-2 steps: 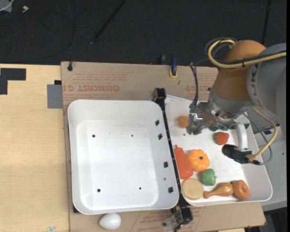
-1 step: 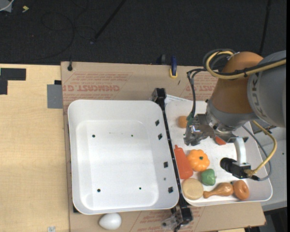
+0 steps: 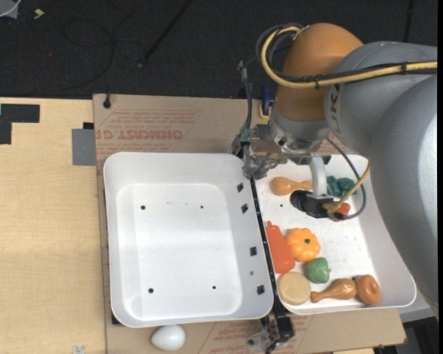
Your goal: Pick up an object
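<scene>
The gripper is hanging over the far left corner of the right bin, just beside the wall it shares with the left bin. How wide it is standing cannot be told from this slant, and nothing is showing in its hold. The nearest candidate, a small tan toy food piece, is lying near that bin's far edge, apart from the pumpkin and green pepper crowding towards the near left corner. It is probably going to handle like hollow plastic: light, stiff, smooth and rounded, so liable to squirt sideways. Closing low across its fatter middle is looking like the safest hold.
</scene>
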`<control>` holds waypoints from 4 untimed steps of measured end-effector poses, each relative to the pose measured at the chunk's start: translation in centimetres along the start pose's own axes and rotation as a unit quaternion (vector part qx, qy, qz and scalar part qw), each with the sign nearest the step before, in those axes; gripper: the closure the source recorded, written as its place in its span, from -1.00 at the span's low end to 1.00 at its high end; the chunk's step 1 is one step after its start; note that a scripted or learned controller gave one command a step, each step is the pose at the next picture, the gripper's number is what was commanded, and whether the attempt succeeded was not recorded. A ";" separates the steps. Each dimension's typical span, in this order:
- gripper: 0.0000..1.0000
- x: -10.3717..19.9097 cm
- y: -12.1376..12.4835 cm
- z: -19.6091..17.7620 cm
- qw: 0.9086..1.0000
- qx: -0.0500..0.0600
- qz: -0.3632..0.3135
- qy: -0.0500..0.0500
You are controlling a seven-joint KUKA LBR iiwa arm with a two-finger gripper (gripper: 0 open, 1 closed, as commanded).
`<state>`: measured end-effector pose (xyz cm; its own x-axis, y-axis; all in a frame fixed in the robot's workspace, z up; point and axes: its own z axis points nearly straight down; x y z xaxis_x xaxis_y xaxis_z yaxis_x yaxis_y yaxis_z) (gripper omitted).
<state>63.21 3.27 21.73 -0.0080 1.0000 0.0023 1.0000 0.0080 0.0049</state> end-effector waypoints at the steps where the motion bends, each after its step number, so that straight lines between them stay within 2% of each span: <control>1: 1.00 5.6 1.2 3.2 1.000 0.004 0.002 -0.001; 2: 1.00 9.3 -0.3 -3.5 1.000 0.001 0.002 0.000; 3: 1.00 14.4 1.4 -3.5 1.000 0.003 0.002 -0.001; 4: 1.00 20.4 1.3 -3.4 1.000 0.003 0.001 -0.001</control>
<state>64.34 23.63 25.16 -0.0052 1.0000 0.0009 1.0000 0.0052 -0.0020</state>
